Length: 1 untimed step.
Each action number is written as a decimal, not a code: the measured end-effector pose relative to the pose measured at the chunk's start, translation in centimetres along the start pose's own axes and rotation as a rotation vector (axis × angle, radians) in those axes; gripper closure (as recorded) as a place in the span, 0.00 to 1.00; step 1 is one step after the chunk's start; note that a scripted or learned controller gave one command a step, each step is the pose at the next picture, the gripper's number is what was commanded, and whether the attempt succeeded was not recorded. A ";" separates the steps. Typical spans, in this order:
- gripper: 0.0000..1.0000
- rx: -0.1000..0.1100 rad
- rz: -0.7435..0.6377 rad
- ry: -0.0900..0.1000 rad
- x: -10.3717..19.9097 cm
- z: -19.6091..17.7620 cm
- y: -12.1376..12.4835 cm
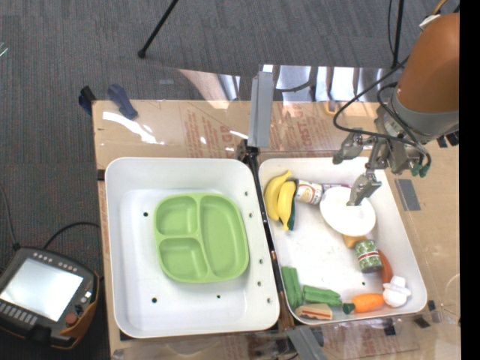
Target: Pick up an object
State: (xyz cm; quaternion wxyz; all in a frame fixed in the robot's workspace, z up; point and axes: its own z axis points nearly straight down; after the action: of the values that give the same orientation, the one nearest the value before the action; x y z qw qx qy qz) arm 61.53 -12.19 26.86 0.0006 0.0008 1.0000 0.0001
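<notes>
My gripper (360, 188) hangs low over the right bin (415, 265), at the upper right rim of a white round plate (346, 214). Nothing is visibly held in it. To its left lie two yellow bananas (281, 199) and a small tipped jar (308, 193). Below the plate stand a green-labelled can (367, 255) and an orange-red sausage piece (385, 265). Along the bin's near edge are a carrot (367, 302), a white toy (395, 292), green vegetables (292, 283) and a sandwich slice (316, 312).
The left bin (127, 201) holds a green divided plate (201, 237). A grey post (259, 115) stands behind the gap between the bins. A handheld control pad (43, 295) lies on the floor at lower left. Cables loop near the arm's wrist (360, 103).
</notes>
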 end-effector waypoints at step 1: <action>0.00 -0.004 -0.064 0.006 1.6 16.3 -6.5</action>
State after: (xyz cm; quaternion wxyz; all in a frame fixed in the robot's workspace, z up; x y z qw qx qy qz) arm 59.95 -18.67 10.51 -0.0022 -0.0310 0.9995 0.0020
